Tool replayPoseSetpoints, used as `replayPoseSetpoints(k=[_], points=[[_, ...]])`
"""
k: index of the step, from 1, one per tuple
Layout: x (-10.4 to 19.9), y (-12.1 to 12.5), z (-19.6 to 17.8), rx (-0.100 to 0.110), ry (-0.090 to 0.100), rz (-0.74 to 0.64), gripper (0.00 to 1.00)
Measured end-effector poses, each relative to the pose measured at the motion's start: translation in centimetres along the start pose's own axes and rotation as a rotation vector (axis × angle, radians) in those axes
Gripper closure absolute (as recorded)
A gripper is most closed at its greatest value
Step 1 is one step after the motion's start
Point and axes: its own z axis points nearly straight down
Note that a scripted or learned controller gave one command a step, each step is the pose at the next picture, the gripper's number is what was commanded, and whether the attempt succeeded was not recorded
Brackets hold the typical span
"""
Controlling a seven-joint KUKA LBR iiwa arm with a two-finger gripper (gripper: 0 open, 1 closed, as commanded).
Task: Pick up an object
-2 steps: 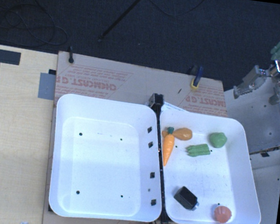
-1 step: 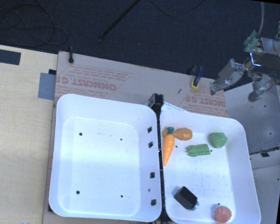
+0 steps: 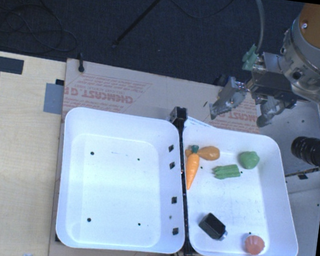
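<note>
The pink ball [image 3: 254, 245] is sitting against the right bin's [image 3: 280, 194] wall, risking deflecting the wide-open, empty pincer [image 3: 243, 112].

The arm [image 3: 313, 45] is grey metal with a broad orange band above the wrist. A grey cable curves beside it. The gripper [image 3: 243, 112] has two grey fingers.

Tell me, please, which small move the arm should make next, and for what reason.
Probably lower the open hand toward the round green toy in the right white bin. The hand hangs above the bin's far edge holding nothing, and this toy lies closest below it, apart from the long green piece.
</note>
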Motion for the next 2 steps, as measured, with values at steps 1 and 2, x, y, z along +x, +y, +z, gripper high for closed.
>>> replayPoseSetpoints(k=[1,2], points=[[10.6,-1.7,0.1,-0.001,0.0,-0.005,0.0],[14.2,0.6,0.0,-0.003,-0.002,0.004,0.0]])
